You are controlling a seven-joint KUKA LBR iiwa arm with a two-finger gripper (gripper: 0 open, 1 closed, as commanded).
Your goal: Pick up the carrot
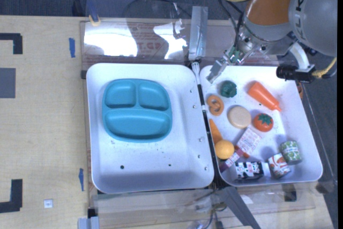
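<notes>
1. Over the right bin's far left corner hangs the gripper, its fingers apart with nothing between them.
2. Well apart from it, the carrot lies slantwise near the bin's far wall, untouched; so, by my judgement, the whole pick is left to do.
3. Open floor surrounds the carrot on most sides; a tomato sits just beside its tip, and a green piece lies near, between carrot and gripper.
4. Beyond the divider, the left bin bears a blue tray.
</notes>
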